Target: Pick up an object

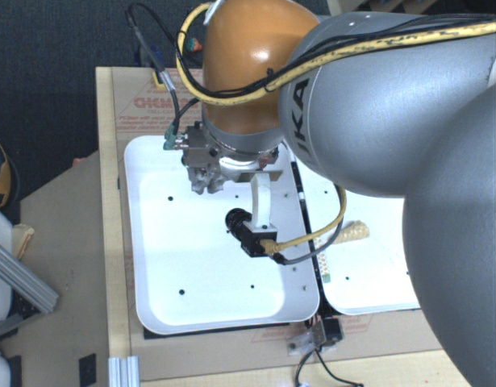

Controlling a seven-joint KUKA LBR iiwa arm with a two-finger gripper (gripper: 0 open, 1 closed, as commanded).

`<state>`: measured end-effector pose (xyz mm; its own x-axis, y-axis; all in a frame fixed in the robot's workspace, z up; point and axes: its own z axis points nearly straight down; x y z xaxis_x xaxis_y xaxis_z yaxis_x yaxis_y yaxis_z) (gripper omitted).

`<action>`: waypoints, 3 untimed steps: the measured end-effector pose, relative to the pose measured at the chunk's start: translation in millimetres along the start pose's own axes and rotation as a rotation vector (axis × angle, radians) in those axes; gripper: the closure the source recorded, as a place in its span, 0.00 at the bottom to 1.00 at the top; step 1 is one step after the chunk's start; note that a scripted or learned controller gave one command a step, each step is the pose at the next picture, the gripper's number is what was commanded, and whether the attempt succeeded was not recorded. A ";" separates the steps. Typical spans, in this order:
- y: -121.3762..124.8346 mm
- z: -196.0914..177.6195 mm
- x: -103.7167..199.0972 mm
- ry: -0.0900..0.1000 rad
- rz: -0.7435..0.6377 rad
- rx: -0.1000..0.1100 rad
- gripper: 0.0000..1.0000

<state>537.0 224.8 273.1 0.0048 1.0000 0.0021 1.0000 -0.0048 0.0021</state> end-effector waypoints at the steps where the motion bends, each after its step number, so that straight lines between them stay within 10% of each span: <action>1: 0.3 -10.0 0.1 0.000 0.001 -0.001 1.00; 3: 1.0 -30.0 0.3 0.002 0.003 -0.002 1.00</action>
<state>538.0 225.1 303.1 0.0075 1.0000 0.0038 1.0000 -0.0076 0.0046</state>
